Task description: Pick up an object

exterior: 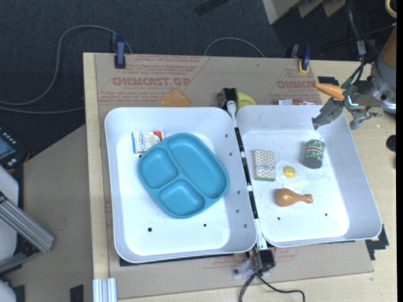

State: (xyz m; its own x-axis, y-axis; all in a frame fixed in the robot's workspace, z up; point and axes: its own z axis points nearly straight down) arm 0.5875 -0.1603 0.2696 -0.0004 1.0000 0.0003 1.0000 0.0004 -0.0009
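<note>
Tool (343,111) parked spread open and holding nothing over the right white plastic bin's (362,187) 1 o'clock corner, likely lining up on the small dark cylindrical can (314,153) just below, around 7 o'clock, standing upright and well clear of neighbours.

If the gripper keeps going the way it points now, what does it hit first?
The gripper hangs over the right bin's far right corner, angled down and left. Likely first contact is bare bin floor just short of the small dark can, though depth is unclear.
</note>
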